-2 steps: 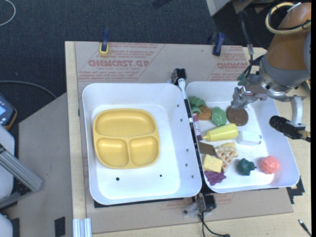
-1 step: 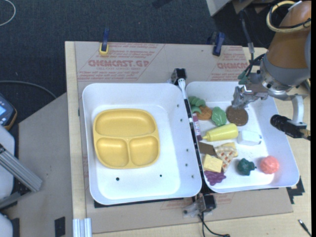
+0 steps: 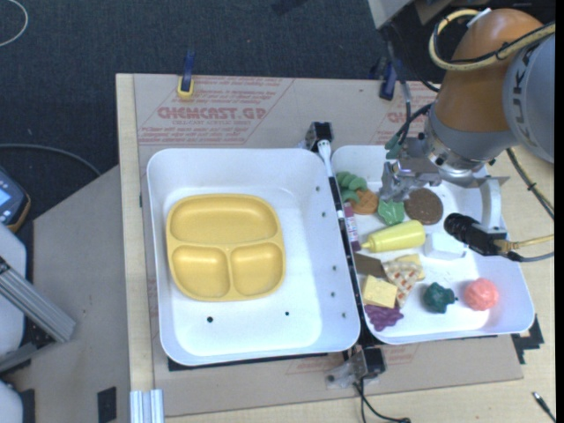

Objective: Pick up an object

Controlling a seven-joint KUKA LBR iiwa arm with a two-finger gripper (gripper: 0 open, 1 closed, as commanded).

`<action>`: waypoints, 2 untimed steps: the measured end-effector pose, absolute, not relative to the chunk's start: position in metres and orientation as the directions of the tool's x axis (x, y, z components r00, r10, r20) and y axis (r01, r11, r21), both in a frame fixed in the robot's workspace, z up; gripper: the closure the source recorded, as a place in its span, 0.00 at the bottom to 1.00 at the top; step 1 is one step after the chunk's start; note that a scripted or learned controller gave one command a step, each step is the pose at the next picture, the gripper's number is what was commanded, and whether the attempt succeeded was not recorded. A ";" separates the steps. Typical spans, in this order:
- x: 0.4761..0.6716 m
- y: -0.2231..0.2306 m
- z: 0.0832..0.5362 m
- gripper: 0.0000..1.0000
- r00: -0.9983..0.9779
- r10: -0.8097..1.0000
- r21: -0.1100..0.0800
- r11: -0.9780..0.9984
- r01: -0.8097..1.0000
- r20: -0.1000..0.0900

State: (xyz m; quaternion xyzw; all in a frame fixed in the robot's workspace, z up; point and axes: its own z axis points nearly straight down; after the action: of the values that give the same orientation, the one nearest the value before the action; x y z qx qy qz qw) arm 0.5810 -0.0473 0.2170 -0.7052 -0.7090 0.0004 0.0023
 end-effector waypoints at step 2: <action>0.588 0.037 0.226 1.00 -0.005 1.000 0.004 0.005 1.000 0.001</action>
State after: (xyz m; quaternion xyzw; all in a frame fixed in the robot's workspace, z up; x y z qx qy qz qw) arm 0.5885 0.0374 0.2264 -0.7055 -0.7087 -0.0016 -0.0010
